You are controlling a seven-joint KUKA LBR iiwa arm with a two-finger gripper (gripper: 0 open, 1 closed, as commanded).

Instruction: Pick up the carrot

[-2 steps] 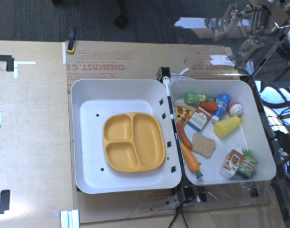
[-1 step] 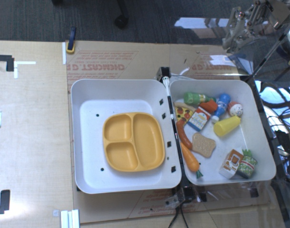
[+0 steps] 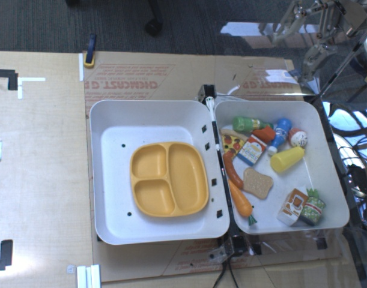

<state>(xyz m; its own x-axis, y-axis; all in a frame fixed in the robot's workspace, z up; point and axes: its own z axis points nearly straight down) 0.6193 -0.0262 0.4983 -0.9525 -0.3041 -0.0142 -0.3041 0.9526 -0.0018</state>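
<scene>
Tabletop (image 3: 39,179): pale wood, carrying two white bins. Left bin (image 3: 105,161): holds a yellow divided plate (image 3: 169,179). Right bin (image 3: 327,179): toy foods. Carrot (image 3: 240,201): orange, along the right bin's left wall near the front, just beside a bread slice (image 3: 257,183) and sausage (image 3: 232,168).

I see two bins side by side on the bench (image 3: 39,179). The left bin (image 3: 105,125) holds a divided plate (image 3: 169,179). In the right bin (image 3: 318,131), the carrot (image 3: 240,200) lies along the left wall, a bread slice (image 3: 257,183) just right of it.
</scene>
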